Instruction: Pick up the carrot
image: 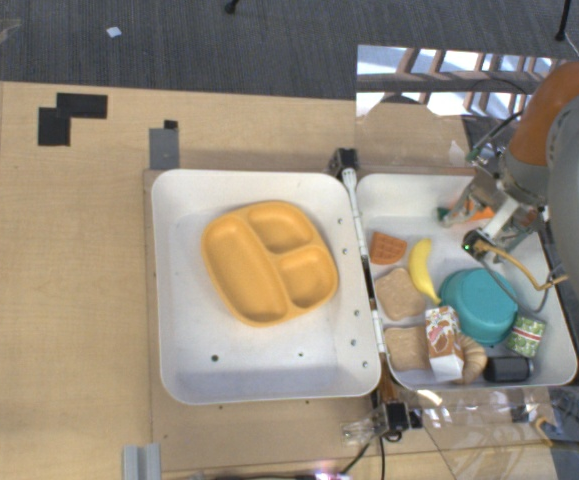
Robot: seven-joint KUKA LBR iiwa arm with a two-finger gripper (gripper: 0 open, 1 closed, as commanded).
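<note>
The carrot [480,211] shows as a small orange piece at the far end of the right bin [409,190], directly under the pincer [477,215], with a bit of green beside it that may be its top. The arm [559,118] comes in from the right and bends down over this corner, so I judge that it is placed there to reach the carrot. Whether the pincer is released, clenched or already grasping the carrot, I cannot tell, because the wrist and a yellow cable hide that place.

Just beside the pincer, toward the bin's middle, lies a banana [424,268], and beyond it an orange wedge-shaped piece [388,247] that I cannot identify. Nearer the camera from the pincer are a teal bowl [480,303] turned on its side, two slices of bread [401,293], a small carton [443,340] with a red and white print, a green can [527,335] and a black object [509,369]. The things are crowded together, probably just dropped in loosely. The print on the carton and the can is too small to read.

Well apart from the pincer, in the left bin [184,368], a yellow divided plate [268,261] lies alone. Both bins rest on the wooden table [59,298].
</note>
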